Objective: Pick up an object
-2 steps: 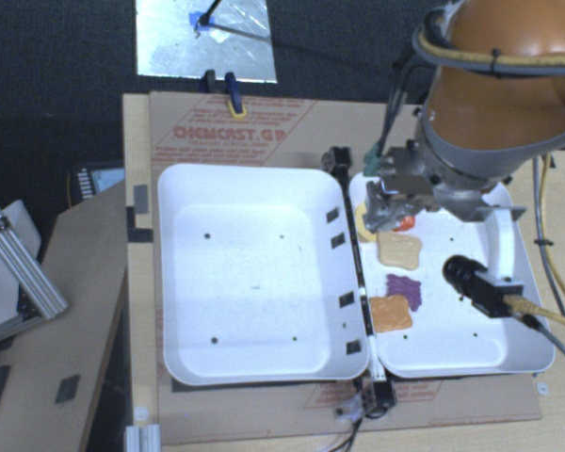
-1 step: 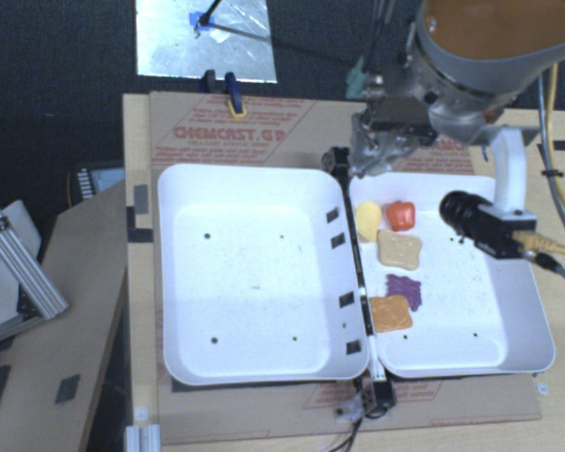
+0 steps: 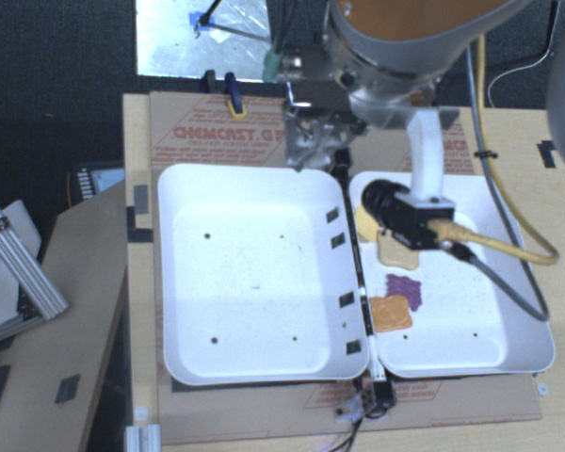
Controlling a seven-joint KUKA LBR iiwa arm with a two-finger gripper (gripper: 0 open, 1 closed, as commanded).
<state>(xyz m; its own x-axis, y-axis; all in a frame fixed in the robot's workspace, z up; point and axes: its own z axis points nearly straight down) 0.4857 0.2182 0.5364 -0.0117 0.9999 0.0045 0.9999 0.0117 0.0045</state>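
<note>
Orange block (image 3: 391, 314) lies toward seven o'clock in the right bin (image 3: 494, 332), a purple piece (image 3: 407, 291) touching it at one o'clock and a tan piece (image 3: 396, 253) beyond at twelve. My gripper (image 3: 315, 151) hangs at eleven o'clock from them, well apart. Spread or pressed together, I cannot tell.

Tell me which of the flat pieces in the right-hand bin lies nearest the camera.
The orange piece, lowest in the view; the purple piece and the pale tan piece lie farther back.
</note>
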